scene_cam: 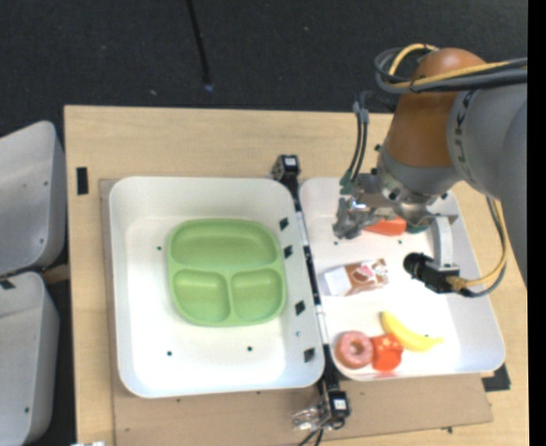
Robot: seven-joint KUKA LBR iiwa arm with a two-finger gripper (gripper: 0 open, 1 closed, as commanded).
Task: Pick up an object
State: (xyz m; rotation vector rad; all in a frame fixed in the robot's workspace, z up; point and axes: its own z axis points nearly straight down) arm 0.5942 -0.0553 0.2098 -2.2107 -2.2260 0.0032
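My gripper hangs low over the back left part of the right bin, under the grey arm and its orange band. An orange-red carrot-like piece lies right beside the gripper, on its right, partly hidden by the wrist. Whether the two touch cannot be told. A brown and white snack packet lies just in front of the gripper. Further forward rest a yellow banana, a pink donut and a red piece.
The left bin holds a green divided plate. A divider with black clips runs between the bins. A black connector with a yellow cable hangs from the arm over the right bin.
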